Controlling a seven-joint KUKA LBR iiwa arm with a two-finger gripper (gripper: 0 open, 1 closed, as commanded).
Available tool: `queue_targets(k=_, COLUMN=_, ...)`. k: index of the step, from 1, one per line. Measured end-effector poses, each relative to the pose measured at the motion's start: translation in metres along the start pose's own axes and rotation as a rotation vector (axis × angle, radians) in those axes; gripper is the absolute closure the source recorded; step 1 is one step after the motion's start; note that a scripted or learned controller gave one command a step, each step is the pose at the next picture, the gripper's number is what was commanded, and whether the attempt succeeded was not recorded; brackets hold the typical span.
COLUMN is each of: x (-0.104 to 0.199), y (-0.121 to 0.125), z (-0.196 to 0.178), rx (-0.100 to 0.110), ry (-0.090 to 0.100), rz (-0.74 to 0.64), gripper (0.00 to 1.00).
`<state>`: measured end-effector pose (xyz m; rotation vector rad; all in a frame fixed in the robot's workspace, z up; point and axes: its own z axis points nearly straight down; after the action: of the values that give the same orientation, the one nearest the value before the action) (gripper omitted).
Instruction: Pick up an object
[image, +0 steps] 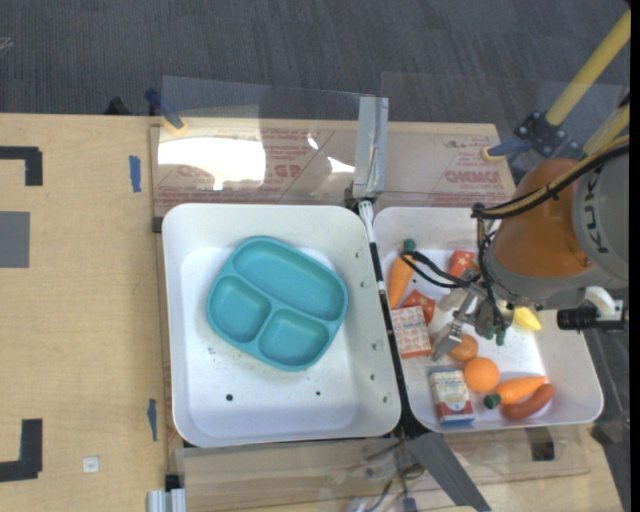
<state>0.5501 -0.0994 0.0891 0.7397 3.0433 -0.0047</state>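
While the wooden bench (70, 330) is scanned from its left, the left white bin (190, 400) is met first, bearing a teal plastic tray with 3 compartments (277, 302) and little else. Past the divider, the right white bin (585, 395) is crowded with toy food: an orange carrot (400, 279) near the divider, a small red-and-white carton (410, 330) below it, a second boxed carton (451, 393) at the front edge, a round orange fruit (481, 374), and a carrot beside a red sausage-like piece (524, 393) at the right.

The gripper (462, 335) is lowered among these, just above a small round orange piece (462, 349); whether its fingers are wide or closed cannot be told, and nothing is clearly seen held between them.

A failed grasp is judged likely: the round piece could roll aside as the fingers close, and with the cartons so near, 1 could be nudged or pinched instead.
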Motion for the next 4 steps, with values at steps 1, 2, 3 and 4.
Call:
queue_targets(k=1, x=-0.086, y=0.040, z=0.002, rx=0.006, ry=0.019, rz=0.057, gripper=0.00)
queue_targets(k=2, x=-0.036, y=0.003, z=0.001, rx=-0.004, ry=0.000, rz=0.056, gripper=0.00)
queue_targets(k=3, x=0.014, y=-0.010, z=0.000, rx=-0.006, ry=-0.005, rz=0.175, gripper=0.00)
queue_targets(k=4, x=0.011, y=-0.008, z=-0.010, rx=-0.008, ry=-0.012, rz=0.172, gripper=1.00)
